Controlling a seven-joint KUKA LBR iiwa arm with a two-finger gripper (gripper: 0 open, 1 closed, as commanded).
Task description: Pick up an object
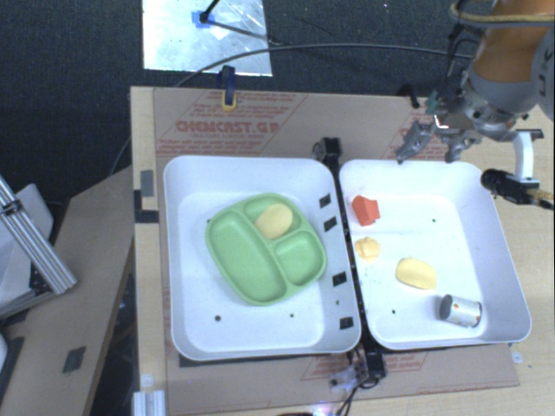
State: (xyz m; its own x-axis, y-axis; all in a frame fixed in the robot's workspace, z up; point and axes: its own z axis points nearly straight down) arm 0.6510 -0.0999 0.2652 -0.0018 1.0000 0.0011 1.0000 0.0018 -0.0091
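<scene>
Jaws spread and holding nothing (above the right bin point(499, 232) rim), well apart from orange block point(366, 209).

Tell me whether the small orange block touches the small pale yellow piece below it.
Apart. The camera view shows white bin floor between the orange block and the pale yellow piece.

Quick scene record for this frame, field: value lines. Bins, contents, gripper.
left bin: green divided plate with a yellow item in one compartment
right bin: orange block, small yellow piece, yellow lump, silver can lying on its side
gripper: above the right bin's far edge, open, holding nothing
arm: enters from upper right
</scene>
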